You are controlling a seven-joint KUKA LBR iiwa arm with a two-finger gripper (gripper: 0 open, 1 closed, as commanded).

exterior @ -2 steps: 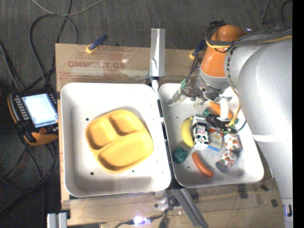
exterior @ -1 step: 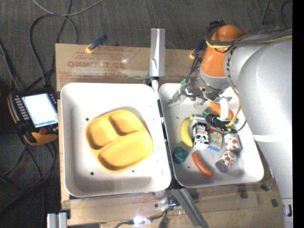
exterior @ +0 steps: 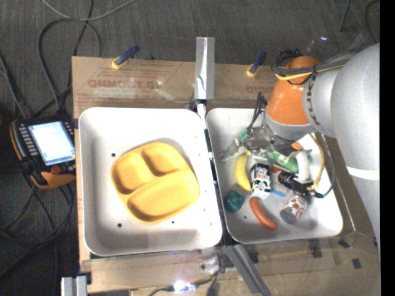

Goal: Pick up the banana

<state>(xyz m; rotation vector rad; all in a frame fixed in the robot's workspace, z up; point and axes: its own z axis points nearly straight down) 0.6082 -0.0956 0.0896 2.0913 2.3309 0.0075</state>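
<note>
Over the right white plastic bin (exterior: 333,224), I see my grey arm with its orange band (exterior: 290,100) reaching down, the two-finger gripper (exterior: 259,145) low among clutter. I cannot tell how its fingers stand. Just below and left of it lies the curved yellow banana (exterior: 242,171), near the bin's left wall. Beside the banana sit a small white printed carton (exterior: 261,180), a teal round lump (exterior: 234,200) and an orange sausage-shaped toy (exterior: 263,214). Left bin (exterior: 92,227) holds a yellow three-section plate (exterior: 155,180).
</note>
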